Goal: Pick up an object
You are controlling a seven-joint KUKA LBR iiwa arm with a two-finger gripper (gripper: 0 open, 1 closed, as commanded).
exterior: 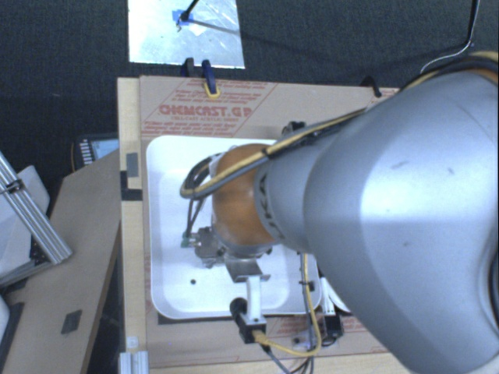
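**Arm low over the left bin, hand hidden, no object in sight yet**

The grey arm reaches in from the right and takes up most of the right half of the view. Its orange band sits over the middle of the left white bin, and the wrist below it hangs close above the bin floor. The hand lies under the wrist, on the left side of the metal fittings there; whether it is open or closed cannot be told, since the wrist and cables cover it.

The object to be picked up cannot be made out. The bare part of the bin floor to the left and near side of the wrist looks plain white, apart from a small dark speck too small to name. If an object lies in this bin, it is most likely under the wrist, out of sight. The second bin is almost wholly behind the arm.

Judged from the low pose, the step in hand is the reach or the grasp itself, with nothing seen lifted. The next move would call for closing on whatever sits under the hand and then rising straight up, clear of the bin's rim. Only when the wrist comes up would the view tell whether anything came with it.

The bench carries a brown cardboard sheet with red print beneath the bin.
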